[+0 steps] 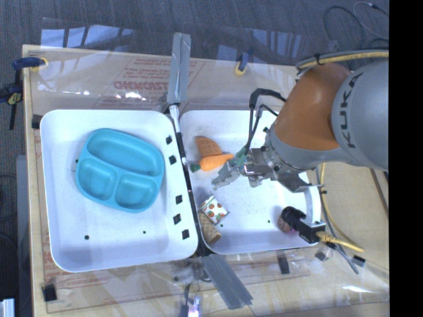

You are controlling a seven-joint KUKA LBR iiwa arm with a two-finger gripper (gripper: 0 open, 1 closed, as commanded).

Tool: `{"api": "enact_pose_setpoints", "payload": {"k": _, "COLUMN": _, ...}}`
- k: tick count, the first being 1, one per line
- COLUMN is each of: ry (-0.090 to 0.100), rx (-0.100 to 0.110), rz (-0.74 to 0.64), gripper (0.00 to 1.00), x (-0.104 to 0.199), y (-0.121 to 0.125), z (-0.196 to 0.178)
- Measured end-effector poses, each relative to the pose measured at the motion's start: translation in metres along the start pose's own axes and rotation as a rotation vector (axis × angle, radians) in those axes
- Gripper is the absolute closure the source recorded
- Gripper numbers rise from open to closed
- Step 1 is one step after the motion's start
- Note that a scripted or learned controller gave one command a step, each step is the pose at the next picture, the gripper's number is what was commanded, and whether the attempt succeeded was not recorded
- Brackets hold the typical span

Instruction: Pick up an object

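An orange plastic toy carrot with a green stem end [213, 162] lies in the right-hand shallow white bin [291, 244], in its upper left part, just beside a tan wedge-shaped piece of toy bread [207, 145] that sits a little farther toward the bin's top edge. We see the grey KUKA arm with its orange band [310, 114] reaching in from the right and bending down over this bin. Its metal two-finger hand [228, 172] sits low at the carrot's right end, and its fingers are spread, with one fingertip close against the carrot and the other just below it; we see nothing pinched between them. Whether the fingertip actually touches the carrot, we cannot tell.

Lower in the same bin, near the divider, a small white square packet printed with red and green spots [214, 210] lies tilted, and a brown cork-like block [211, 232] rests just below it against the bin's lower left corner. A dark, rounded object [287, 220] sits near the bin's right wall, partly behind the arm's black fittings; we cannot make out what it is.

The left-hand white bin [59, 243] holds a light blue plastic plate with three compartments [119, 169], lying flat and well apart from the carrot. Both bins rest side by side on the tabletop [99, 78], which is covered with clear plastic sheeting.
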State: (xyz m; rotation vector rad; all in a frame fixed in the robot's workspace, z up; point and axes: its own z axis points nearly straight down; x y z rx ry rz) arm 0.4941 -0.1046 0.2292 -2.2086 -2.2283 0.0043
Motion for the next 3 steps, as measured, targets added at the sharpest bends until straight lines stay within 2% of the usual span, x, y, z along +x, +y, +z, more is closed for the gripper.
{"api": "enact_pose_setpoints", "payload": {"k": 1, "ry": -0.009, "rx": -0.004, "rz": 0.040, "gripper": 0.00, "x": -0.015, "y": 0.006, "z": 0.138}}
{"api": "enact_pose_setpoints", "payload": {"k": 2, "ry": -0.004, "rx": -0.002, "rz": 0.031, "gripper": 1.00, "x": -0.012, "y": 0.007, "z": 0.129}}
{"api": "enact_pose_setpoints", "payload": {"k": 3, "ry": -0.001, "rx": -0.004, "rz": 0.002, "gripper": 1.00, "x": 0.043, "y": 0.030, "z": 0.002}}
